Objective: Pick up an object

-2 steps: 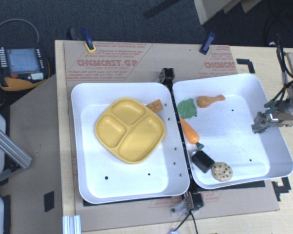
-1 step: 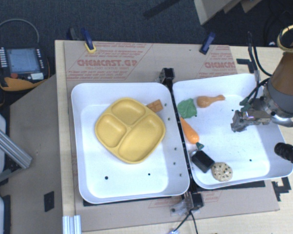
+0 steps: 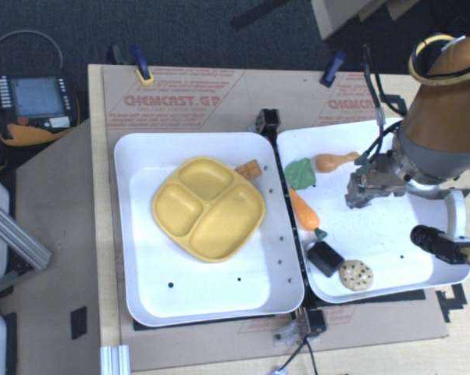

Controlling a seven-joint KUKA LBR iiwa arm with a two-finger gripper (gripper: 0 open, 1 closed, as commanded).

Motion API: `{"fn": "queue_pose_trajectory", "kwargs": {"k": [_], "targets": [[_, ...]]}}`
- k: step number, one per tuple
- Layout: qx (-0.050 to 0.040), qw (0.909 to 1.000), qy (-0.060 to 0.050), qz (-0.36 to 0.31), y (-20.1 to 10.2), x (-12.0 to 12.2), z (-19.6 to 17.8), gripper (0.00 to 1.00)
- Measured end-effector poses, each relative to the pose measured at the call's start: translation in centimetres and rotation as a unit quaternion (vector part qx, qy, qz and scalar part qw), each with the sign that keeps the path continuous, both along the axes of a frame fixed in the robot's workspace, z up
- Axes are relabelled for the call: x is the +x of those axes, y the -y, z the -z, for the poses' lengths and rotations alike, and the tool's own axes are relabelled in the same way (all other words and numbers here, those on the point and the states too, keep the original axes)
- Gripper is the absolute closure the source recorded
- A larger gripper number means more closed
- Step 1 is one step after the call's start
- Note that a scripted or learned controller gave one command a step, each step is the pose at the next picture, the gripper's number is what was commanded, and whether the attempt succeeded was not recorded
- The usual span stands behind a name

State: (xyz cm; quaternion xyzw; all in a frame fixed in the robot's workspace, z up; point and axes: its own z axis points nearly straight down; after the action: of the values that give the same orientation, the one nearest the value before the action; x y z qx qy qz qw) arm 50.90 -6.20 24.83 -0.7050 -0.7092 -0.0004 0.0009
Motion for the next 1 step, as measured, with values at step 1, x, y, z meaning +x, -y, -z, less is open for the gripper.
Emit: {"fn": "queue_pose_trajectory", "kwargs": {"k": [1], "targets": [[-0.0008,1.0,0.0,0.002,-5.71,1.01,0.71,1.0]]}}
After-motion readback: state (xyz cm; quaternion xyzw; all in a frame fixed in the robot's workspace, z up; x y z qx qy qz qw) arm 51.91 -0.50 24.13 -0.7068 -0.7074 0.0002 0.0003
